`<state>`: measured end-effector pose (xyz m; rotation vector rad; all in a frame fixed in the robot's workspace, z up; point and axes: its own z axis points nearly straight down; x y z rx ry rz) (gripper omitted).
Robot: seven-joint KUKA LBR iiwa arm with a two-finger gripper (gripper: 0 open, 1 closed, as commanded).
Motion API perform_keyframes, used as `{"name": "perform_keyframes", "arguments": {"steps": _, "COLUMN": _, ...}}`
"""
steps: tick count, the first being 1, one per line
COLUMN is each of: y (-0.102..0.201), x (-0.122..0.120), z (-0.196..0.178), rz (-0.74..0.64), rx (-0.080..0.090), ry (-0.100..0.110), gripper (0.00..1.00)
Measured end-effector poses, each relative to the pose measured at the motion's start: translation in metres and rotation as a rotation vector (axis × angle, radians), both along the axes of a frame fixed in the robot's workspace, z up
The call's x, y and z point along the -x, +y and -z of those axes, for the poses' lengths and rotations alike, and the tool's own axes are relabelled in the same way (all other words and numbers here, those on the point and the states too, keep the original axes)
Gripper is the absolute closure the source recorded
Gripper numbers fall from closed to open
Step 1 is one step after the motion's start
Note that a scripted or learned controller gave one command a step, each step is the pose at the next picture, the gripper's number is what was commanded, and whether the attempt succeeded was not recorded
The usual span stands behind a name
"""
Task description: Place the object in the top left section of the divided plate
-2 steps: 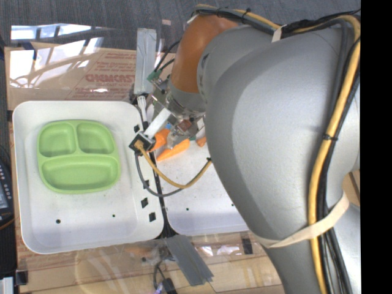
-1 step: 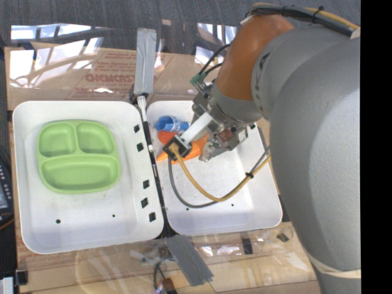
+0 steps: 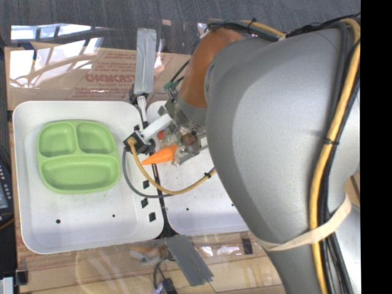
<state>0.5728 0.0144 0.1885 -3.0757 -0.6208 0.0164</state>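
A light green divided plate point(image 3: 78, 157) lies in the left bin point(image 3: 79, 222), with two small sections at the top and one wide section below. Its top left section point(image 3: 56, 138) holds nothing. An orange carrot-shaped object point(image 3: 157, 157) hangs over the seam between the two bins, pointed tip toward the plate. Its thick end sits between the fingers of my gripper point(image 3: 179, 148), which is shut on it. The gripper is to the right of the plate, about a plate's width from the top left section.
The grey arm point(image 3: 275, 133) covers most of the right bin point(image 3: 202, 216). A yellow cable loop point(image 3: 174, 190) droops below the gripper. Grey tape strips point(image 3: 145, 60) and cardboard point(image 3: 92, 72) lie beyond the bins.
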Motion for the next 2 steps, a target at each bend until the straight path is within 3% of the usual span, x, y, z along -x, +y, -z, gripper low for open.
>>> {"name": "perform_keyframes", "arguments": {"steps": 1, "y": 0.024, "x": -0.035, "z": -0.003, "rz": 0.085, "rx": 0.002, "ry": -0.009, "gripper": 1.00}}
{"name": "perform_keyframes", "arguments": {"steps": 2, "y": 0.030, "x": 0.031, "z": -0.002, "rz": 0.074, "rx": 0.001, "ry": -0.003, "gripper": 1.00}}
